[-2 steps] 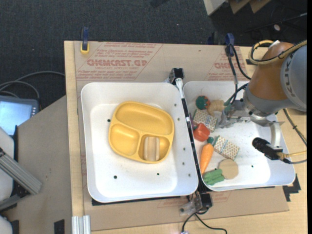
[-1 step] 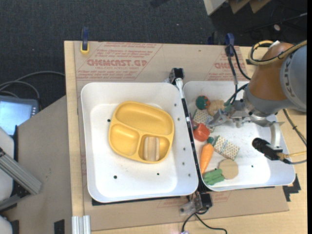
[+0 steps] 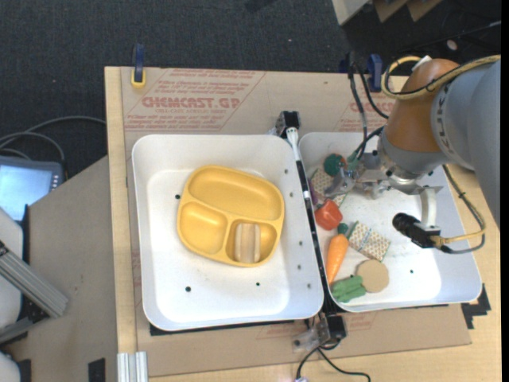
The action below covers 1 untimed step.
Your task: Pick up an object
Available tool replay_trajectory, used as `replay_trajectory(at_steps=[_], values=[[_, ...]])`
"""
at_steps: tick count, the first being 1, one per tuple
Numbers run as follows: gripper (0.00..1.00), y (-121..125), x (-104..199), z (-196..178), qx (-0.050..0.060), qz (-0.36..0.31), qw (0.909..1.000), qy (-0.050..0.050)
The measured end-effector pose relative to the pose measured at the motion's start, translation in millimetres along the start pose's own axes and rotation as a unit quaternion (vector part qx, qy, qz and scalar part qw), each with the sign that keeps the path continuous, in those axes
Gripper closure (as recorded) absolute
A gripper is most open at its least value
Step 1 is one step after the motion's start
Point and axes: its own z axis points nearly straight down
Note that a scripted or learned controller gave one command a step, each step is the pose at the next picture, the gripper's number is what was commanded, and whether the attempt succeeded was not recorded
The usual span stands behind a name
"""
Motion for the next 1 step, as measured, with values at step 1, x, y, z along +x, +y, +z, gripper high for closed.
replay_trajectory(at_steps=[1], values=[[0.00,33.1,1.7,-0.3,0.000,0.000,1.0000,0.002]])
